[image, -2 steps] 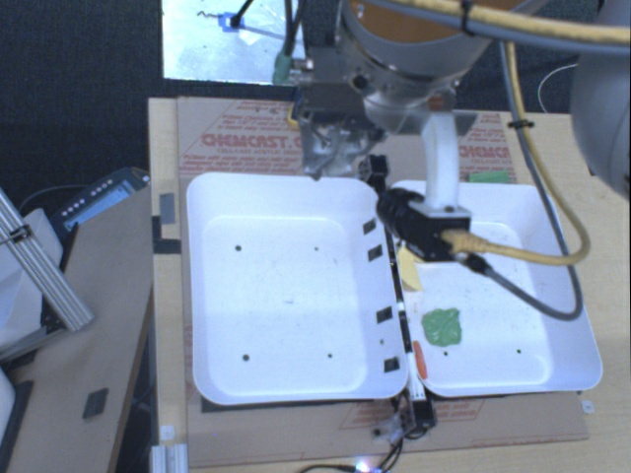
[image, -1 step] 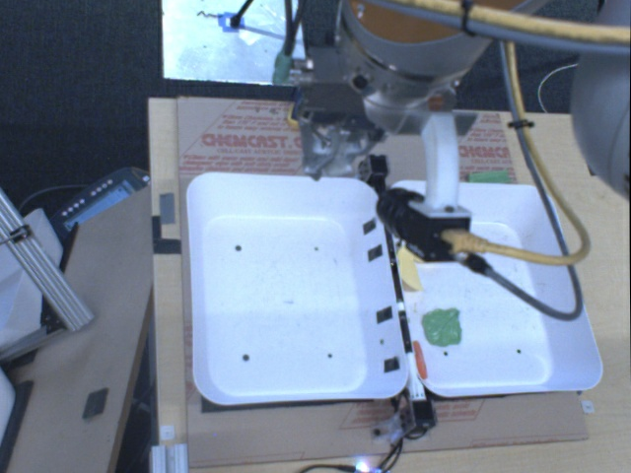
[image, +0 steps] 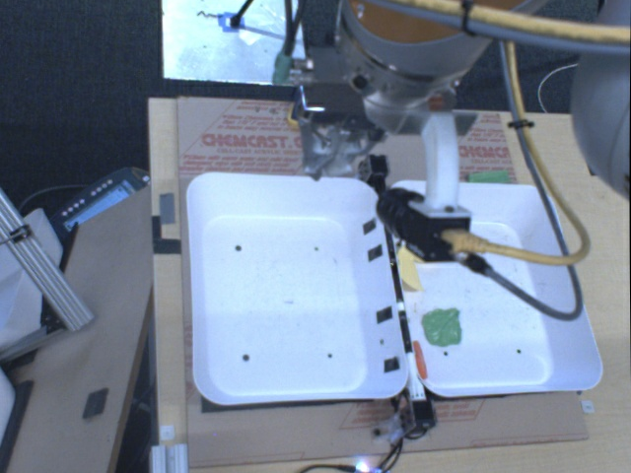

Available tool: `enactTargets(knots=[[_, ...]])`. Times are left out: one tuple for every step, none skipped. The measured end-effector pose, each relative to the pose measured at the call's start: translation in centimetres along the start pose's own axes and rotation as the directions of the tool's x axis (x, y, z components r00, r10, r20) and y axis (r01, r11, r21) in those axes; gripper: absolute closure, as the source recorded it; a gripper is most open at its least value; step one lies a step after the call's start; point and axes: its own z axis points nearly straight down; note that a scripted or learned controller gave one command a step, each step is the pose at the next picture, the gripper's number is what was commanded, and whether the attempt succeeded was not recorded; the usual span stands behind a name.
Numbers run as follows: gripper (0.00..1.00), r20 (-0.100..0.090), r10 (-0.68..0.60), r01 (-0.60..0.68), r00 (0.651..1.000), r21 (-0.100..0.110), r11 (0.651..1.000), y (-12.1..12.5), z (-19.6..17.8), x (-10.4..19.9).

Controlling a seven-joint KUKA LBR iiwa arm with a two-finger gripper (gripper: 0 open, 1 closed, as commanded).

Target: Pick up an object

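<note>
A crumpled green object (image: 442,326) lies in the right bin (image: 552,363), left of its middle. A small orange-red piece (image: 419,360) rests against that bin's left wall, near the front. A pale yellow piece (image: 408,273) peeks out just below the black camera block on the arm. My gripper (image: 333,154) hangs over the far rim of the left bin (image: 286,294), near its right corner. It is well away from the green object, and the wrist hides much of it.
The arm's wide orange-banded body (image: 434,8) covers the top centre. A yellow cable and a grey one (image: 532,264) loop over the right bin. A bit of green (image: 490,176) shows at that bin's far rim. Black clips (image: 386,315) line the seam between the bins.
</note>
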Motion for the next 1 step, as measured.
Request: enactTargets(knots=[[1.00,0.000,0.000,0.000,1.000,0.000,1.000,0.00,0.00,0.00]])
